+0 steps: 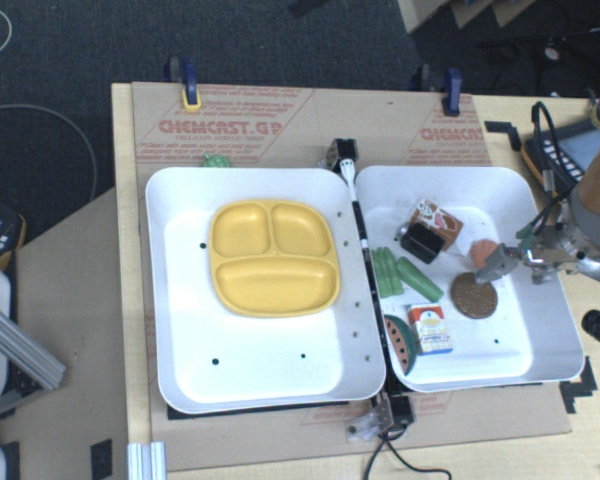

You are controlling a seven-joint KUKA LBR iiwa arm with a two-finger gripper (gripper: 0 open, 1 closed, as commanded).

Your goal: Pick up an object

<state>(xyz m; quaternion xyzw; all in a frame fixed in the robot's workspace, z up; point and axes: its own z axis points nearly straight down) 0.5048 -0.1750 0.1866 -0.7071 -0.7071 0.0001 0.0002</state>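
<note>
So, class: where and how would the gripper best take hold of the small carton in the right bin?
Probably across the carton's long side edges, coming straight down from above. It lies flat, with bare floor on its right; the melon slice crowds its left.

One fixed camera looks down at a slant on the bench point(280, 118), far enough to take in both white bins point(180, 298); the arm point(590, 218) enters at three o'clock.
</note>
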